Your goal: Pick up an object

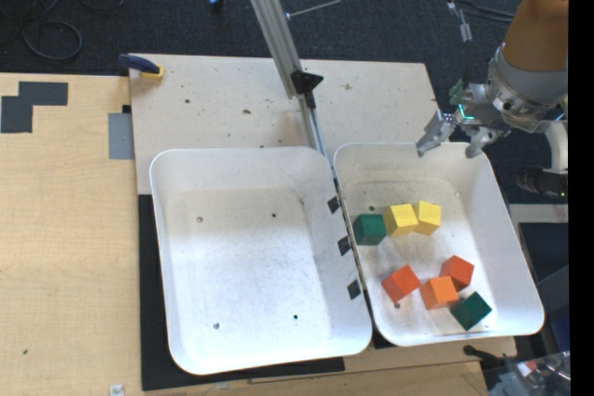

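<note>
**Arm poised above the far edge of the block bin**

Dark carpet strewn with cables surrounds a pale worktop (232, 97) that carries two shallow white bins side by side. Over the far rim of the right bin (506, 227) hangs the gripper (455, 140), its two fingers spread apart with nothing between them. Seven small blocks lie in that bin, all well apart from the gripper. A dark green block (369, 228) touches a yellow block (402, 218), which touches a second yellow block (428, 216). Nearer the front, an orange-red block (401, 282) sits alone, while a red block (457, 272), an orange block (439, 292) and another dark green block (471, 311) cluster together. A slanted metal rail (274, 19) rises behind the left bin (176, 246).
</note>
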